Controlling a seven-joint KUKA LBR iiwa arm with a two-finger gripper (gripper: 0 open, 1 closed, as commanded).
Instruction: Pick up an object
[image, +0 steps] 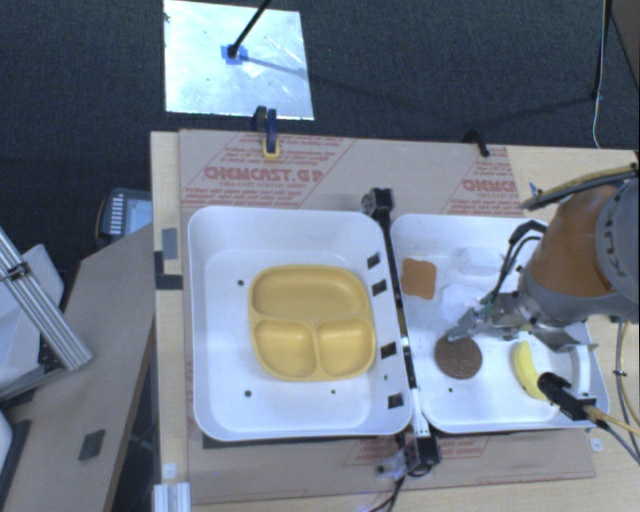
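Low over the right bin (470, 412), the gripper (470, 325) hangs just above a round brown disc (459, 357); whether its jaws are spread or closed cannot be told, and nothing visibly sits between them. A banana (524, 368) lies just right, a tan square (419, 279) behind. The left bin (215, 330) holds a yellow divided tray (308, 321). Nothing looks lifted yet; the grasp remains to be done.

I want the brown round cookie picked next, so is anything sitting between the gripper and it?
Nothing visible does. The gripper hangs just above the upper left edge of the brown round cookie in the right bin. The banana lies off to the cookie's right.
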